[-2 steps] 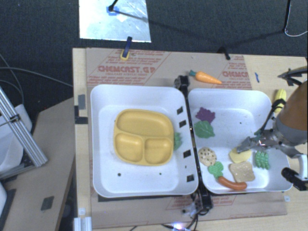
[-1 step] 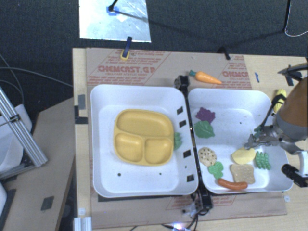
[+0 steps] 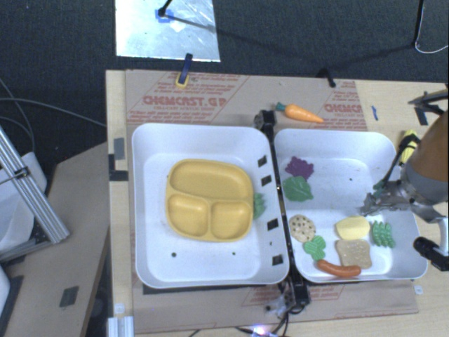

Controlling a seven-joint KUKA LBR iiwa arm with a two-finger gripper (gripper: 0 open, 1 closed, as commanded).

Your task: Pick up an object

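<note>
Camera view: 2 bins [image 3: 203, 135], 1 tray [image 3: 209, 199]

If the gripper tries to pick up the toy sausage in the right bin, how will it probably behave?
The sausage looks long, thin and rounded, so it may roll or slip from a two-finger pinch. It lies against the bread slice near the right bin's front wall, so a push would likely nudge the bread too. It appears to be a light toy.

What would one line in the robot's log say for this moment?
phase: approach | end effector: low in right bin, above yellow cheese piece | held: nothing visible | left bin: yellow tray
</note>
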